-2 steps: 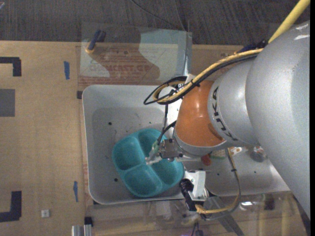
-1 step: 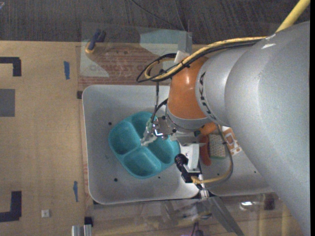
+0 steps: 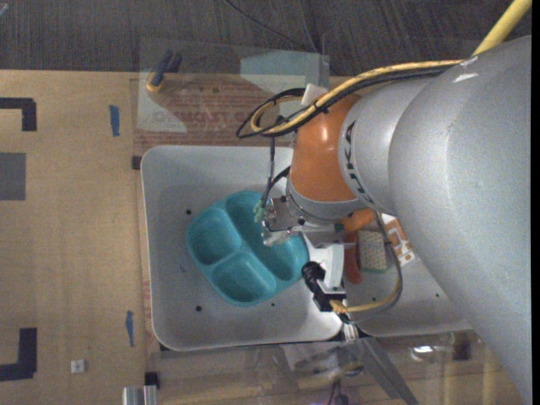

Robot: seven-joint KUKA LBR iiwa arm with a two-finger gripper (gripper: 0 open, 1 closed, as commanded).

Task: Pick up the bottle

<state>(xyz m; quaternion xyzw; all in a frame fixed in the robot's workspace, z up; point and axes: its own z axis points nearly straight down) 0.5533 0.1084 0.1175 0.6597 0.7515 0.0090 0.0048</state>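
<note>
Over the white bin (image 3: pixel 169 251), the arm (image 3: pixel 396 167) covers a teal tray (image 3: pixel 228 251)

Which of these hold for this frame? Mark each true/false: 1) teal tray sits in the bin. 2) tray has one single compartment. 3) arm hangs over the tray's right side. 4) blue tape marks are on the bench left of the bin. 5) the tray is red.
1) True: the tray lies in the white bin.
2) False: it is divided into several compartments.
3) True: the arm covers the tray's right side; the end effector sits above it.
4) True: tape shows on the bench.
5) False: it is teal.
</note>
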